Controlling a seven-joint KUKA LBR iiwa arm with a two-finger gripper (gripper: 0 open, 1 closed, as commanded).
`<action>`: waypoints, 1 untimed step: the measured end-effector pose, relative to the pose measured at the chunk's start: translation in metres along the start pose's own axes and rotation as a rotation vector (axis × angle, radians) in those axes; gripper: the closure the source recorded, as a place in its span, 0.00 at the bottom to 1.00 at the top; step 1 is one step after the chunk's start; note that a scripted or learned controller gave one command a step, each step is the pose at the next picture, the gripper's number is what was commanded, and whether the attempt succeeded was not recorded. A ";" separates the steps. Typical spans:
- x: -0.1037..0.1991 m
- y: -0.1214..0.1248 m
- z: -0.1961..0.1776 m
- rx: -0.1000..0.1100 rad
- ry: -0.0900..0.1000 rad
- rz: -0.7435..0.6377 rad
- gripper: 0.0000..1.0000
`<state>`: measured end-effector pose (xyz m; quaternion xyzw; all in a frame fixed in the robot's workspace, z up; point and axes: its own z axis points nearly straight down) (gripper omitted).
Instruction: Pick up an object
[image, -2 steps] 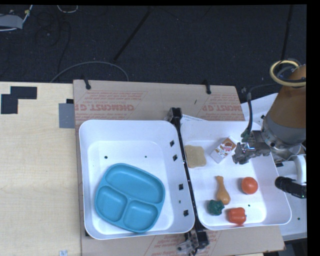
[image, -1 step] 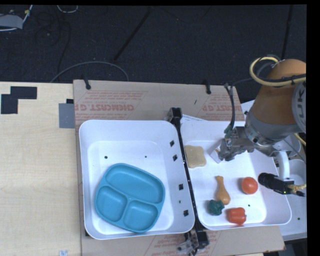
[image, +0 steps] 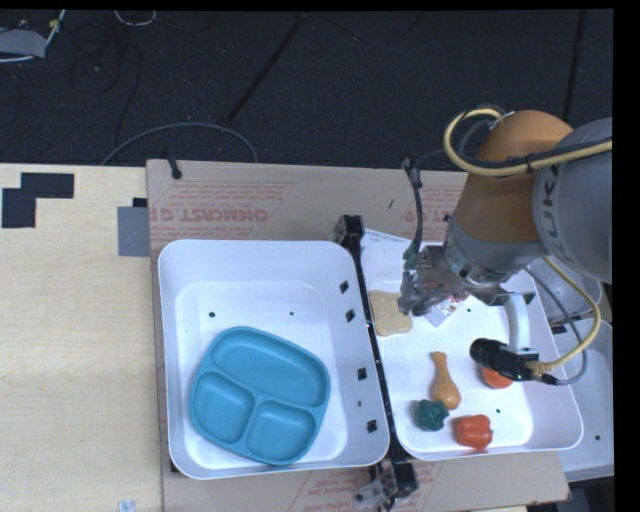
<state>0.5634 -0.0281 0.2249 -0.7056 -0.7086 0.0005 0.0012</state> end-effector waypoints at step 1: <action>0.048 0.022 0.010 0.000 0.000 0.000 1.00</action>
